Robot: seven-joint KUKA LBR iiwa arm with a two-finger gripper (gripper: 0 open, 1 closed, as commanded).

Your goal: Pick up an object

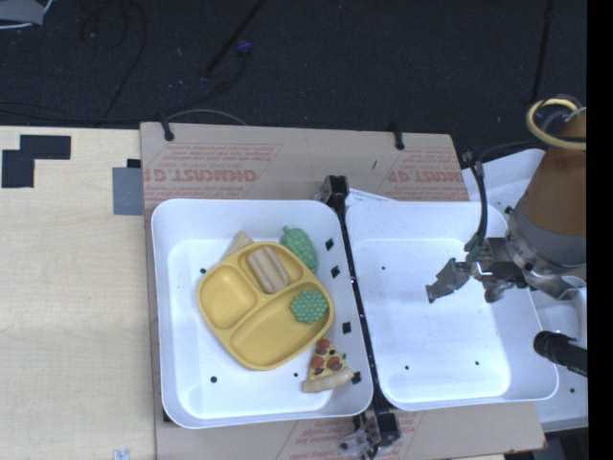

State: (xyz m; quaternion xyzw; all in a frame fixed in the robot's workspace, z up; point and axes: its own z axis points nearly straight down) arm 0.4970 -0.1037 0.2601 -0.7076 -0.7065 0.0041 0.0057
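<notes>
Gripper (460, 281) hovers over right bin (412, 391), fingers apparently apart, nothing between; yellow tray (230, 300) sits in left bin (182, 257).

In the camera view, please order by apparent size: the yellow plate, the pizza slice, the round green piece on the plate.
1. Yellow plate, clearly largest.
2. Pizza slice.
3. Round green piece, close to the pizza slice, so this order is uncertain.

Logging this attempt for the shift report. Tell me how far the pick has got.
Done: nothing looks picked yet. The yellow tray, the pizza slice and the green toy all lie in the left bin. In hand: the gripper hangs over the right bin, with nothing visible between its fingers. Left: cross to the left bin, close on one object and lift it.
</notes>
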